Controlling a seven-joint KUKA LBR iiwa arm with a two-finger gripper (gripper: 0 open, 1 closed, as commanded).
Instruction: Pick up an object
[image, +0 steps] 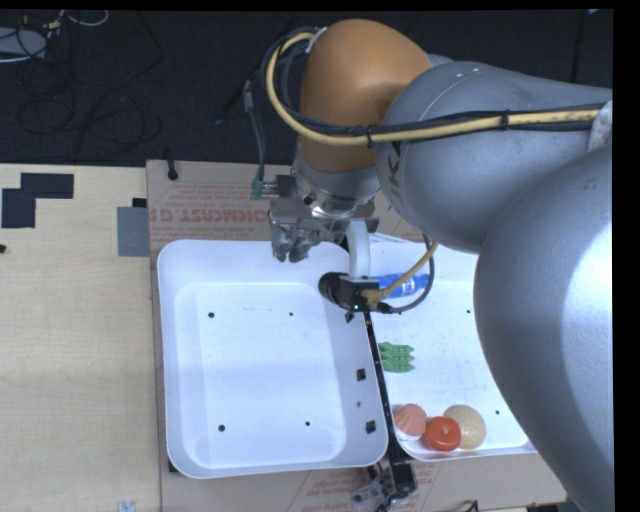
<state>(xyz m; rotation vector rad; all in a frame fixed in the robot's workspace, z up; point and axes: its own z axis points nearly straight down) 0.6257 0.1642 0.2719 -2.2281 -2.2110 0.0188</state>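
My gripper (289, 248) hangs over the back rim of the left bin (175, 300), near its right corner. I see nothing between its tips. In the right bin (480, 330) a blue object (411, 285) lies at the back, partly hidden behind the wrist. A green pod-like piece (396, 357) lies mid-bin. At the front are a red round item (442, 433), a beige round item (467, 424) and a pink-and-white piece (407, 419). All of these are to the right of the gripper and nearer the front.
A black divider (378, 370) runs between the two bins. The arm's large grey body (520, 200) covers the right bin's far right side. Cardboard (210, 205) lies under the bins, and a wooden bench top (70, 340) extends to the left.
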